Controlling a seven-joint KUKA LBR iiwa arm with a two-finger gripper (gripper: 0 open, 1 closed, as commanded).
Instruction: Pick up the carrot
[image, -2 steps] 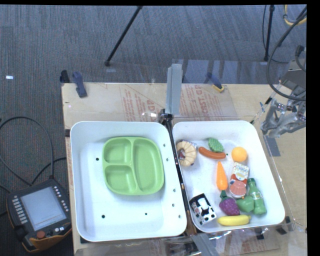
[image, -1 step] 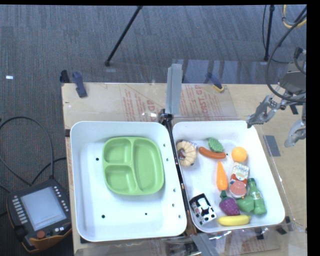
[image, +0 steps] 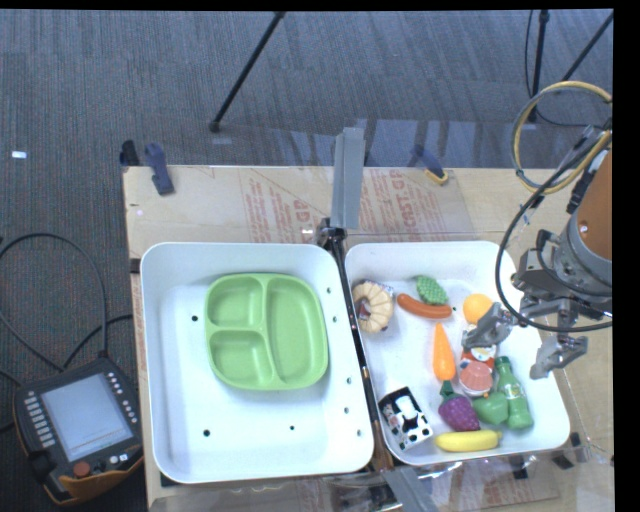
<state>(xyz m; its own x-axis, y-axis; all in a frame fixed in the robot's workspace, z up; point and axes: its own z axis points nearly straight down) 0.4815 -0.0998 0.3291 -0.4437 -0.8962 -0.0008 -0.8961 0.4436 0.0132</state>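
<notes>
Your carrot (image: 443, 352) is sitting in the right bin (image: 400, 265), roughly in the middle, lying more or less upright in the picture with nothing gripping it. It's just left of a round red piece (image: 474, 377) and below the sausage (image: 424, 307).

The gripper (image: 524, 345) is hanging over the right side of that same bin, and you can see its fingers (image: 487, 328) spread wide apart with nothing between them. One finger is over by the orange (image: 477, 306), the other out near the bin's right rim. So it's near the carrot but off to its right, not on it.

Other stuff you've got crowded in there: a croissant (image: 374, 305) at the left, a green leafy piece (image: 432, 289) up top, a green bottle (image: 509, 385), a green pepper (image: 490, 408), purple grapes (image: 458, 411), a banana (image: 467, 440) along the front edge, and a black-and-white box (image: 406, 416) in the front left corner.

The left bin (image: 165, 400) holds a green tray (image: 267, 330) with three compartments, sitting a bit toward the back. Off the bench at the lower left you've got the pendant (image: 78, 428) on the floor.
</notes>
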